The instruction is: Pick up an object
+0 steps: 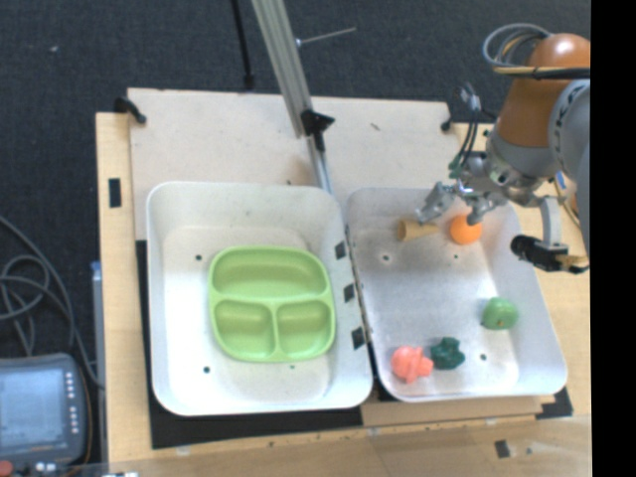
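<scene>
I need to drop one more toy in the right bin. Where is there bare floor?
The right bin has a bare middle, between the orange ball above and the pink toy below. Crowded: the near edge, and the far end under the gripper.

The two bins, left bin [179,266] and right bin [437,286], were plain white, set on a pale tan counter [199,127]. A lime green divided plate [270,302] lay in the left bin. In the right bin were an orange ball [464,231], a tan cone-shaped piece [412,230], a light green lump [500,314], a dark green toy [448,353] and a salmon-pink toy [409,363]. The arm [542,97] was grey with an orange band. The floor [60,48] was dark charcoal.
</scene>
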`<state>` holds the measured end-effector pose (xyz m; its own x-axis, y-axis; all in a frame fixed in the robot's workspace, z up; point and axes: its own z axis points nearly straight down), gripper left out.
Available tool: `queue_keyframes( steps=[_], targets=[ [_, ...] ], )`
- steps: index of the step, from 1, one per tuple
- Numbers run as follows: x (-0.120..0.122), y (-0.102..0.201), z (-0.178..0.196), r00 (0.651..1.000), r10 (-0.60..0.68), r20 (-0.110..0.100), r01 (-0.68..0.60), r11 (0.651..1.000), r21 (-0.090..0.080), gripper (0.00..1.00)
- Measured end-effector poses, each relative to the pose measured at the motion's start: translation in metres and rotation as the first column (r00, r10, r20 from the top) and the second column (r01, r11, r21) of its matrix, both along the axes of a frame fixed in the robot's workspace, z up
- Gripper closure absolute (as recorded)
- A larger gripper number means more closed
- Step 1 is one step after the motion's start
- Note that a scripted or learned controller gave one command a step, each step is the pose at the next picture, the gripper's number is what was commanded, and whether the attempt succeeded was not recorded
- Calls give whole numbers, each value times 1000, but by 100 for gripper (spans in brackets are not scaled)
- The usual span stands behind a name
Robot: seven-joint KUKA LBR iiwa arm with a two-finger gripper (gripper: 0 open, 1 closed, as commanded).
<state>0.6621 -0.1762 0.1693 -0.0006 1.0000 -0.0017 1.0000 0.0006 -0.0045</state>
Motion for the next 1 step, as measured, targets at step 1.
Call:
queue_keyframes(
  steps=[1],
  targets=[
    [3, -1, -43, 1000, 1, 2, -1, 1000, 0, 0]
  ],
)
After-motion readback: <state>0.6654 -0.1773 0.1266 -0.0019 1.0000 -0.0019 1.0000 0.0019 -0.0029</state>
